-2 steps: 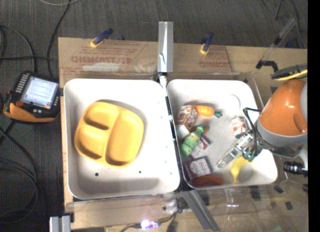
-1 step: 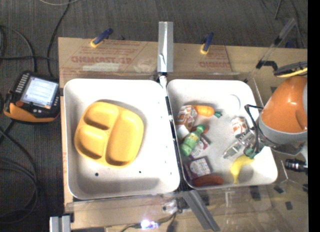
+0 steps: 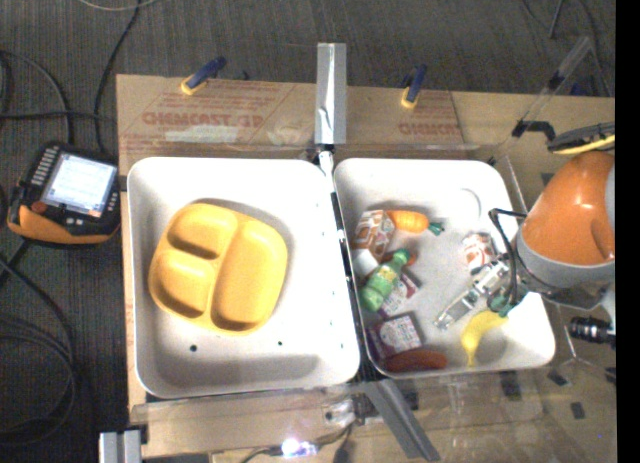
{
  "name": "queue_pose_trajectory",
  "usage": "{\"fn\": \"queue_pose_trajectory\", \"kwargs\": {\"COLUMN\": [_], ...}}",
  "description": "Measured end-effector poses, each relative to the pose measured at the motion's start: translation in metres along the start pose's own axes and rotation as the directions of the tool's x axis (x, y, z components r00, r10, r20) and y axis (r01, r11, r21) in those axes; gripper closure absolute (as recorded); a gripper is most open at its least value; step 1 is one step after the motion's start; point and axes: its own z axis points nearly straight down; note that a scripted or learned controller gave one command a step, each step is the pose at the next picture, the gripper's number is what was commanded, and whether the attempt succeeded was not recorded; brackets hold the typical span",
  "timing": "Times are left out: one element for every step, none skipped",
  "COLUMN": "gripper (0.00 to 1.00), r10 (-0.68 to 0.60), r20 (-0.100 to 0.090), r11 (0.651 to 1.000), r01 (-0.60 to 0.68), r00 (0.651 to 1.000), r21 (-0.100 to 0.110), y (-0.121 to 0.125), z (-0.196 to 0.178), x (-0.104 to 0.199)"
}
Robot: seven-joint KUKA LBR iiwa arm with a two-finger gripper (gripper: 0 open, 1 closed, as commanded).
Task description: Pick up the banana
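A yellow divided tray (image 3: 220, 266) sits in the left bin (image 3: 150, 351). In the right bin (image 3: 470, 176), a green bottle (image 3: 385, 279) and toy carrot (image 3: 408, 220) lie left of the banana (image 3: 481, 333), near the front right corner. The gripper (image 3: 490, 291) hovers just above the banana's upper end; whether its fingers are spread cannot be told. The banana looks light, smooth and curved, likely best pinched across its middle.
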Motion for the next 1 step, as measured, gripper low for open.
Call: {"fn": "queue_pose_trajectory", "kwargs": {"gripper": [0.0], "r10": [-0.138], "r20": [-0.016], "r11": [0.99], "r01": [0.138], "r00": [0.99], "r21": [0.003], "y": [-0.0102], "z": [0.0122], "x": [-0.0074]}}
